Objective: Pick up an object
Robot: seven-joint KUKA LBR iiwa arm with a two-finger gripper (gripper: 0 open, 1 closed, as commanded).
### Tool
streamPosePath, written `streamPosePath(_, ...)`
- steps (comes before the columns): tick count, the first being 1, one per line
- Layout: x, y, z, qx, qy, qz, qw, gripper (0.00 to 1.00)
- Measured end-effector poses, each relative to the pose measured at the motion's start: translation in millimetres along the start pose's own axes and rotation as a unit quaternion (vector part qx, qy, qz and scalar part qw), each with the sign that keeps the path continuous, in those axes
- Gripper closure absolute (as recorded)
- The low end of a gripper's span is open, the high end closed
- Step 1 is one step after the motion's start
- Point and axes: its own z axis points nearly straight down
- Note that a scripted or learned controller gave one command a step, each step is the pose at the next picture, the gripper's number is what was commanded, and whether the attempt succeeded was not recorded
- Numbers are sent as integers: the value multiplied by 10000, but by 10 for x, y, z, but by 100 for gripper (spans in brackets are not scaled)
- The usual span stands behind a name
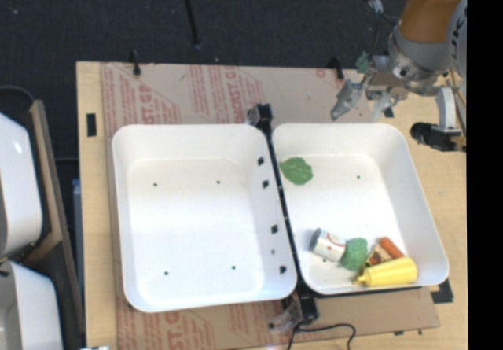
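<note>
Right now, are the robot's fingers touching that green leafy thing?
Apart. The camera view shows the fingers above the bin's far rim, bare white floor separating them from the green piece.

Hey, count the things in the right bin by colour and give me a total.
Green: 2, a flat green piece and a green lump
Yellow: 1, the yellow bottle
Orange: 1, an orange item
White: 1, a white tube
Total: 5

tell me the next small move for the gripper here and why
Probably lower the gripper toward the green piece in the right bin. The gripper hangs open above that bin's far rim, holding nothing. The green piece lies alone on the bin floor, while the yellow bottle and the other items crowd together in the near corner, which looks harder to grasp cleanly.
</note>
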Motion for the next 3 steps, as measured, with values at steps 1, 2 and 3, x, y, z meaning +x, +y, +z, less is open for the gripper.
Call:
streamPosePath(1, 247, -549, 1135, 44, 6, -1, 10000, 0)
streamPosePath(2, 356, -362, 1397, 11, 0, -3, 10000, 0)
streamPosePath(3, 308, -452, 1776, 17, 0, 3, 10000, 0)
